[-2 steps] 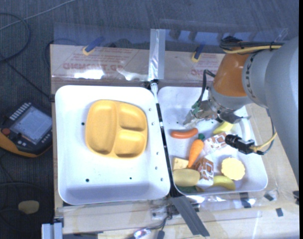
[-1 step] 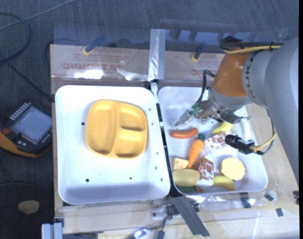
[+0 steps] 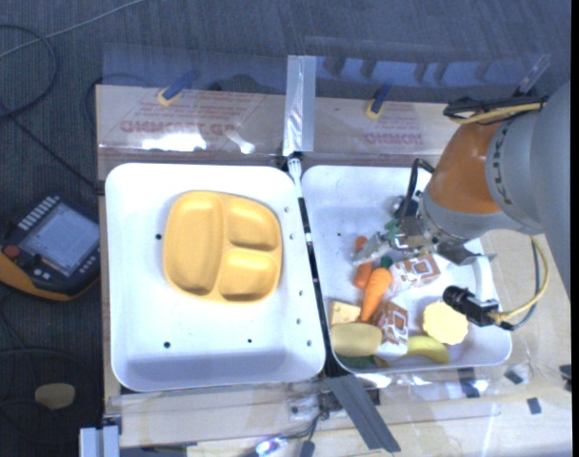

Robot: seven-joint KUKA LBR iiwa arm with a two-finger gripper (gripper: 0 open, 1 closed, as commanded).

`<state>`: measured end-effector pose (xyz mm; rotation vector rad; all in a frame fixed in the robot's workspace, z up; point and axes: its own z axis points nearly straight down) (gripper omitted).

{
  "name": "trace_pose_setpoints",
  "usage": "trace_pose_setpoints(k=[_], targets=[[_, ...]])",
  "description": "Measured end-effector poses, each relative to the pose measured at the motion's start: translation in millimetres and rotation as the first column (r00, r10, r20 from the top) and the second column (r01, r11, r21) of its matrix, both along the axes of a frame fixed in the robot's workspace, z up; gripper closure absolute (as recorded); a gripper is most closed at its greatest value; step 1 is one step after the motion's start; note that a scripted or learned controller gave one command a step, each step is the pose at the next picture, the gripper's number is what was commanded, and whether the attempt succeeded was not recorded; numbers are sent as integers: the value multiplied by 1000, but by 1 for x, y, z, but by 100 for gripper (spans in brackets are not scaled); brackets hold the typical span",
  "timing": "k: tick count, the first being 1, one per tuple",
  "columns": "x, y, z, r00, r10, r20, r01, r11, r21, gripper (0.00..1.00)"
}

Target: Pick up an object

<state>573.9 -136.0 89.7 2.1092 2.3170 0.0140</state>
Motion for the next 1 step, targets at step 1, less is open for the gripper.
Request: trace_pose_setpoints(k=[1], targets=[[-40,22,1,1000,16,1,-16,1000,-6,0]])
